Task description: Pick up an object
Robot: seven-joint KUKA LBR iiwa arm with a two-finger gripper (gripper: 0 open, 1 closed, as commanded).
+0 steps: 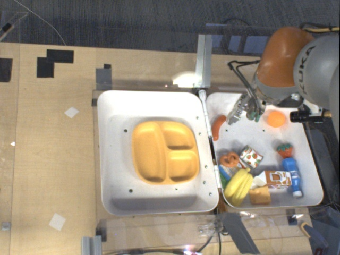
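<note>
Bench: pale wood top, two shallow white bins side by side. Left bin (114,142): one yellow divided tray (164,152), centred. Right bin (317,191): assorted small toy foods. Items: orange ball (276,119), far end, lying clear of the rest; red sausage-shaped piece (218,126) against the dividing wall; strawberry (285,150); blue bottle (292,177), lying down; banana bunch (238,186), pretzel (229,160), small cartons and a tan block crowded at the near end. Gripper (245,111): hangs over the far end of the right bin, between sausage piece and ball; fingers look slightly parted with nothing between them. Handling, judged: all look light, rigid plastic, smooth. Ball is nearest and unobstructed but liable to roll; take it across its widest part.
</note>
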